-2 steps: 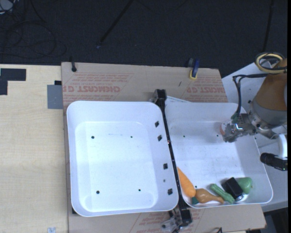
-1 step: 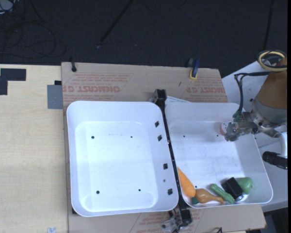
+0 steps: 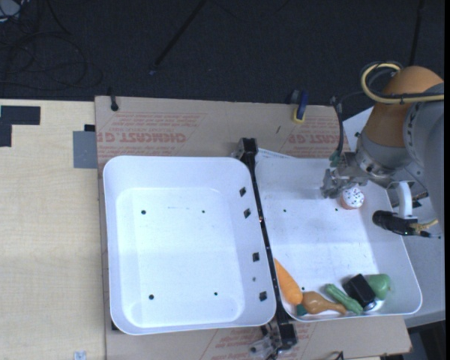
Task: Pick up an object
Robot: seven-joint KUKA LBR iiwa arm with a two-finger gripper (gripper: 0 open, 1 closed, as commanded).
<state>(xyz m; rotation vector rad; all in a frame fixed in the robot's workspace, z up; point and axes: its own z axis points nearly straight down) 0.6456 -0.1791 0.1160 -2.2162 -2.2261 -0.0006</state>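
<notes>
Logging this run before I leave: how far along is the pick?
Done: the gripper has reached the right bin, at its far right side beside a small speckled ball. In hand: nothing visibly lifted. The ball sits just below the gripper; whether it is gripped is unclear. Left: a clear grasp and lift. The carrot and green pieces lie untouched in the near corner.

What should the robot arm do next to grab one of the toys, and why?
Probably swing the gripper toward the near corner of the right bin. It sits at the far right side of that bin, by a small round white thing, while the orange carrot-like toy, the green pieces and a black block lie clustered along the near edge, away from it.
</notes>
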